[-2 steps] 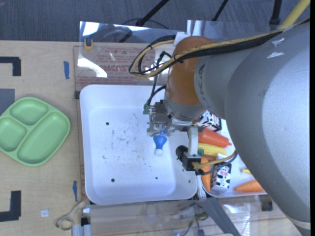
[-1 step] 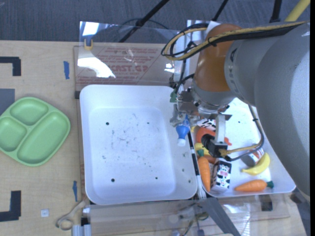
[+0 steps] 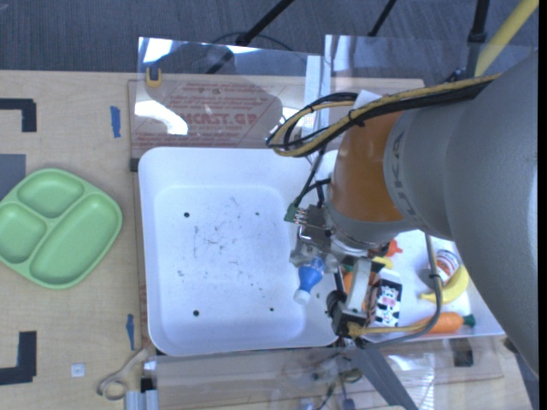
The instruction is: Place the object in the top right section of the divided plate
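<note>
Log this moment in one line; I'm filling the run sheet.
arm: over seam between bins | gripper: blue-and-white object at its tip, grasp unclear | green divided plate: left of bins, nothing in it

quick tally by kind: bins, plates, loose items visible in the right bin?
White bins: 2, left, right
Green divided plate: 1
Banana: 1
Carrot: 1
Blue-and-white bottle near the gripper: 1
Black-and-white cow-print item: 1
Total: 7; the arm hides part of the right bin.
</note>
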Motion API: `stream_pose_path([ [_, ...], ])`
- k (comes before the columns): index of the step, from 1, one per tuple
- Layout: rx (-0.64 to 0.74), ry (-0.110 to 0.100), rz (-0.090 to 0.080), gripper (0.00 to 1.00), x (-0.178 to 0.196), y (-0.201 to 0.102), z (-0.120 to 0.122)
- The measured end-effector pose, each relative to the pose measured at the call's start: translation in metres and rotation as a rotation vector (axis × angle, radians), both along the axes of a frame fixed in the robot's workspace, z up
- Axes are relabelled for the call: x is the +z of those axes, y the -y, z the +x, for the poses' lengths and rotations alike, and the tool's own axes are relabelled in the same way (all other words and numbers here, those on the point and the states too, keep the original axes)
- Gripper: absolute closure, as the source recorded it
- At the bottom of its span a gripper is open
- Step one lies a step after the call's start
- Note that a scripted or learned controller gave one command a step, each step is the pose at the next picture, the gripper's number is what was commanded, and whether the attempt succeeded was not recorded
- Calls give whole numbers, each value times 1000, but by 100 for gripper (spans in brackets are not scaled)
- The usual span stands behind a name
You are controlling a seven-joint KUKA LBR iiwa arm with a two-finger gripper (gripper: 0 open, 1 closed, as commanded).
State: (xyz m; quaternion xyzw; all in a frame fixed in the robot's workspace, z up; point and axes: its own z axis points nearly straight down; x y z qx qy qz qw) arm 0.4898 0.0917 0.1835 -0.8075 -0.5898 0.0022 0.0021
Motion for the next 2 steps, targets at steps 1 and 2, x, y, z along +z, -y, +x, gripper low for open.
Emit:
stream_pose_path([
  [1,-367,3,-3,100,33,-11,-11],
  [2,-208,0,-2,100,-34,-71,8],
])
